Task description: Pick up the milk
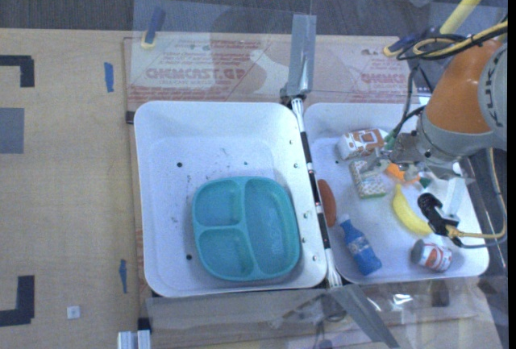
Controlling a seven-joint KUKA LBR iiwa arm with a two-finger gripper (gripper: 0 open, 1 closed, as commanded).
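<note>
The milk (pixel 360 143) is a small white carton with orange-brown print. It lies on its side near the back of the right bin (pixel 476 259). My gripper (pixel 405 159) hangs low over that bin, just right of the carton and slightly nearer the front, under the grey wrist and its orange band (pixel 461 93). The arm's own body hides its tips, and nothing is seen held in it.
Around the gripper lie a small speckled box (pixel 369 179), an orange piece (pixel 394 172), a banana (pixel 407 213), a can (pixel 434 256), a blue bottle (pixel 359 246) and a hot dog (pixel 326 202). The left bin (pixel 161 138) holds a teal divided tray (pixel 244 228).
</note>
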